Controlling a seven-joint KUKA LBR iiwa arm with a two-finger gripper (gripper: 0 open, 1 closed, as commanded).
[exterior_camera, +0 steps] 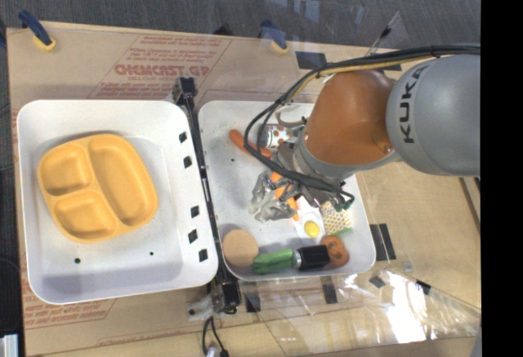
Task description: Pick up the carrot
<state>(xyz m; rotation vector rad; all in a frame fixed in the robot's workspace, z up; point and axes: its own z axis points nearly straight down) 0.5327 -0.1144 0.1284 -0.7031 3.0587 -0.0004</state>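
The carrot is a thin orange stick lying at a slant in the upper left part of the right bin; its right end runs under the arm. My gripper hangs low over the middle of that bin, below and to the right of the carrot's visible end. Small orange bits show right at the gripper, and I cannot tell what they belong to. The arm's orange band and grey wrist hide the bin's upper right part.
Along the right bin's front edge lie a round tan disc, a green vegetable, a black piece and a brown-orange item. A fried egg and a pale netted item sit beside the gripper. The left bin holds a yellow divided plate.
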